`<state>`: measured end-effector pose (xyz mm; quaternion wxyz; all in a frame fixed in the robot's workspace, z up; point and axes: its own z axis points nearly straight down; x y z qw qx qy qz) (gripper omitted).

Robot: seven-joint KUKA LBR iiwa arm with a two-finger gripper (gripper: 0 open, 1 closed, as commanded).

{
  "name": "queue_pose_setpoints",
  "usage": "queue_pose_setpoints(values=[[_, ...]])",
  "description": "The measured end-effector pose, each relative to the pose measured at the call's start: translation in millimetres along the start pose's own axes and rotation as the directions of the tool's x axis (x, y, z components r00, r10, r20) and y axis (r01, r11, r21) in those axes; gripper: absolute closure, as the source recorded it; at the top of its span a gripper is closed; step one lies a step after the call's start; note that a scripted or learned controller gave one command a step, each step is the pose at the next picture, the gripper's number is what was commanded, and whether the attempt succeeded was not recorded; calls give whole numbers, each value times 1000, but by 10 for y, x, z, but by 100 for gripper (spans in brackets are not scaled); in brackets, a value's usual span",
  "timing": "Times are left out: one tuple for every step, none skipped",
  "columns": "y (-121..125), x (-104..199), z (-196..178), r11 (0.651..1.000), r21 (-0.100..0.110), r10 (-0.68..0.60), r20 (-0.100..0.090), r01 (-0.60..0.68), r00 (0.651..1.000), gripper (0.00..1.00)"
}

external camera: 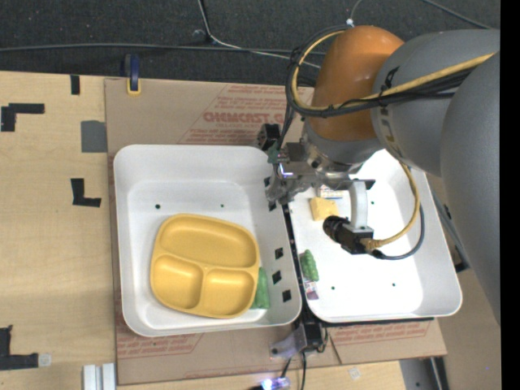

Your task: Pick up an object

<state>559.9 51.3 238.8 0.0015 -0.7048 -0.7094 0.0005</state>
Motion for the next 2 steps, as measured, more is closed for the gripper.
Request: queue_pose_setpoints(values=[[-89,455,35,1000,0,0,1,0,1000,100],[-85,430,34,1000,-1,4,2,-4,1000,0]])
